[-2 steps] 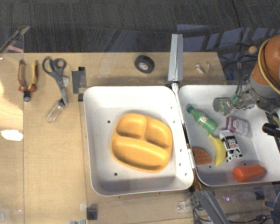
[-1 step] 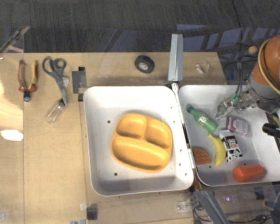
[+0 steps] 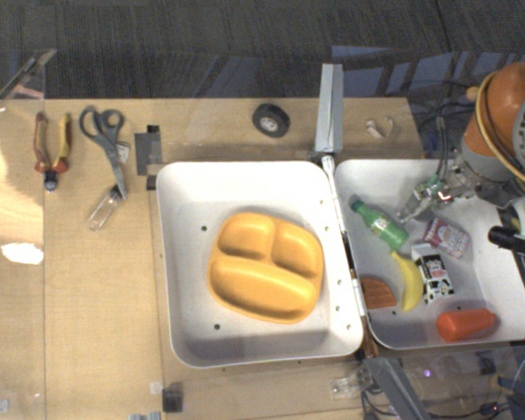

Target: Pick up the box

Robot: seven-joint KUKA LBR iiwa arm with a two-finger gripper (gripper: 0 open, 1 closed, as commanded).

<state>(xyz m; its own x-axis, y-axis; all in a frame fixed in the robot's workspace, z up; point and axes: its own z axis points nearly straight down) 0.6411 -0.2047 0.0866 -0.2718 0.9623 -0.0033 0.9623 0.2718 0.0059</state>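
We hovered our gripper (image 3: pixel 439 189) at the right bin's (image 3: pixel 509 327) far edge, jaws unreadable from here, and judged it best to drop squarely over the small white-and-black printed box (image 3: pixel 434 277) lying just beside the yellow banana (image 3: pixel 411 284), avoiding it.

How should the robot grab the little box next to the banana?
Probably from straight above, closing on the two long sides of the small box. It lies flat in the right bin, longer than wide. The banana sits tight against its left side, so one finger has little room there. Its right side looks freer, so nudging in from that side may help.
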